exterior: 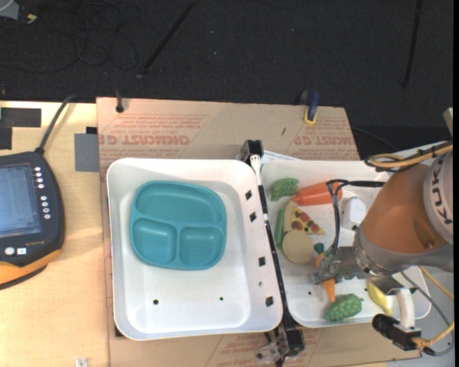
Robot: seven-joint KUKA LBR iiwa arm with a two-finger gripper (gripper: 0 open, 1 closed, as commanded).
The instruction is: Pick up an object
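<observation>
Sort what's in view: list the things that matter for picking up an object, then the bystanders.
For the job: gripper; right bin; in it, toy carrot, pizza slice, round beige piece, green broccoli piece.

Lying about: teal divided plate in left bin; tablet pendant; cardboard sheet.

Two white bins sit side by side: the left bin (130, 297) carries one teal divided plate (179, 225), and the right bin (306, 312) carries a heap of toy food. In that heap I count two green leafy pieces (284, 188) (343, 307), one carrot (315, 196), one pizza slice (304, 221), one pale round piece (296, 246) and one yellow piece (380, 294) (partly hidden by the arm). Beyond the bins lies one handheld control pad (19, 212).
</observation>
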